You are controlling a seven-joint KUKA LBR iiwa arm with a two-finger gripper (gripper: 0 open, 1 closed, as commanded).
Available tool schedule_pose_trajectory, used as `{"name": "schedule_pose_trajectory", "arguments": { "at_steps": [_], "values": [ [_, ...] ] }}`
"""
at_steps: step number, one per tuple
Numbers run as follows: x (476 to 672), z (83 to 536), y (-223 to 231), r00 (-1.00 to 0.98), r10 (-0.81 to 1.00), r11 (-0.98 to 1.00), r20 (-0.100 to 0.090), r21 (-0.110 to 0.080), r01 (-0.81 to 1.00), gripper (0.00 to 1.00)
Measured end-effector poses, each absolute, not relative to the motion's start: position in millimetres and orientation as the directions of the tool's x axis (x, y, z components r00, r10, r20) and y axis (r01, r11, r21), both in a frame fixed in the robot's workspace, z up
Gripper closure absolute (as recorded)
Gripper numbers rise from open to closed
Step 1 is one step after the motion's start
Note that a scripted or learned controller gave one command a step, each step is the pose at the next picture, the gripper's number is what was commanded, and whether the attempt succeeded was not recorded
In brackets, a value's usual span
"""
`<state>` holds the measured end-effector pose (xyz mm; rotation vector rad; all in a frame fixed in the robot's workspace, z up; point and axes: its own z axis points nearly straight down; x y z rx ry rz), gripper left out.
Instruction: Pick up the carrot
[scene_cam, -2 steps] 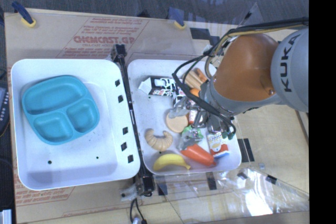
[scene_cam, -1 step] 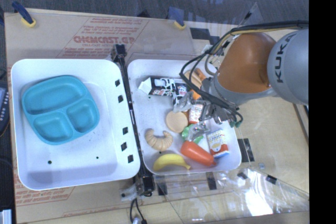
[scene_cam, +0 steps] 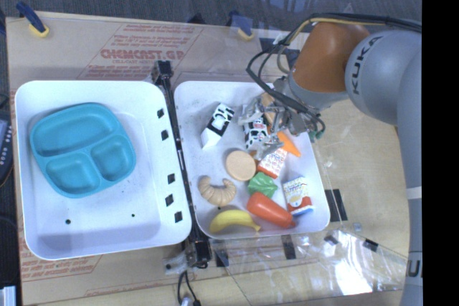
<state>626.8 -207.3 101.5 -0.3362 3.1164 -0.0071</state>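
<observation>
Over at the left of the frame, the left bin [scene_cam: 29, 154] held a blue divided plate [scene_cam: 80, 148]. Moving rightward, the right bin [scene_cam: 193, 154] carried a black-and-white carton [scene_cam: 217, 124], a round cookie [scene_cam: 240, 165], a croissant [scene_cam: 217, 190] and a banana [scene_cam: 232, 221] along its lower edge. The carrot [scene_cam: 270, 210] lay near the bin's lower right, just beside a green vegetable [scene_cam: 262, 184] and a small juice box [scene_cam: 297, 195]. Farther up, the gripper [scene_cam: 271, 127] hung low over the toys in the bin's upper right part; whether its fingers were spread or pressed together I could not tell. The grey arm [scene_cam: 380, 75] came in from the right of the frame.
</observation>
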Motion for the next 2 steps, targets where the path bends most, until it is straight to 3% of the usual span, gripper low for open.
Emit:
{"name": "schedule_pose_trajectory", "arguments": {
  "at_steps": [1,2],
  "values": [
    [588.7,93,-208,-0.802,-0.597,0.802,-0.002,0.001,-0.597,0.00],
    [590.7,104,-207,-0.799,-0.601,0.799,-0.004,-0.002,-0.601,1.00]
  ]
}}
